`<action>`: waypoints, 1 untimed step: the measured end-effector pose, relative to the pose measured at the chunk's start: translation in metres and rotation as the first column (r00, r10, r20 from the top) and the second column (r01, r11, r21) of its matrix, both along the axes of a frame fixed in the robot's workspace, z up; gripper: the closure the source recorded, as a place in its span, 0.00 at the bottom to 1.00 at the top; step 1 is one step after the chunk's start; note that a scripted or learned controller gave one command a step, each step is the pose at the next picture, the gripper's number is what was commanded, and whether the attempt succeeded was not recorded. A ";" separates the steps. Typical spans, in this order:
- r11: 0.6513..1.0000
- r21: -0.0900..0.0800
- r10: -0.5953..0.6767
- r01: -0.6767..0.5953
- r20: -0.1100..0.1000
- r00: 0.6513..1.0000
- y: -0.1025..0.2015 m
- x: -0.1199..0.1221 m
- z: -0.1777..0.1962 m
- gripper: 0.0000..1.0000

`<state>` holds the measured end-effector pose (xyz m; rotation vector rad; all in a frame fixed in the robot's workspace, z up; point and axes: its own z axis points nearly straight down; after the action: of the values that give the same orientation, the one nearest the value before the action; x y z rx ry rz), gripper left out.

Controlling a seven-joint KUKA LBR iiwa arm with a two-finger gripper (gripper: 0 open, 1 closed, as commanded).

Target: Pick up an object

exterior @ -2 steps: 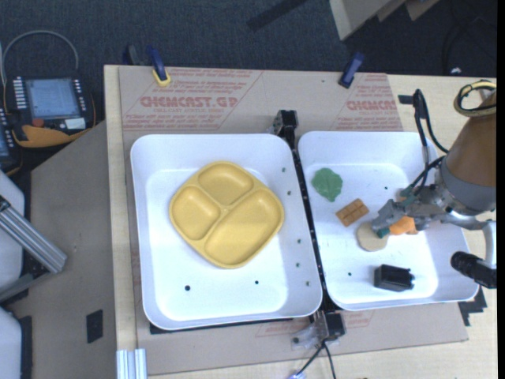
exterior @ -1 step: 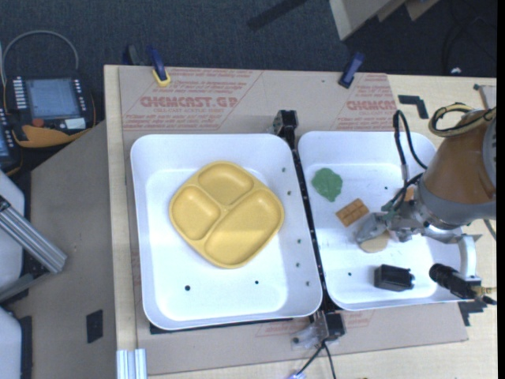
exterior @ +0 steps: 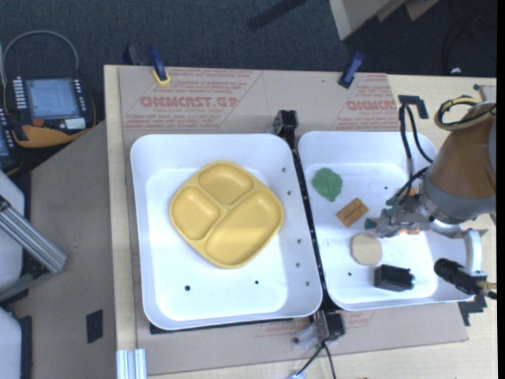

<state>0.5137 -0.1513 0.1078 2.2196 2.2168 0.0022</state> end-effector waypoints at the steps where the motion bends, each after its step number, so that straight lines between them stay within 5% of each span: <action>1: 1.000 0.000 0.003 -0.003 0.002 1.000 0.002 0.011 0.049 1.00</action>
<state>0.5243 -0.1492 0.1569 2.2150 2.2190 0.0041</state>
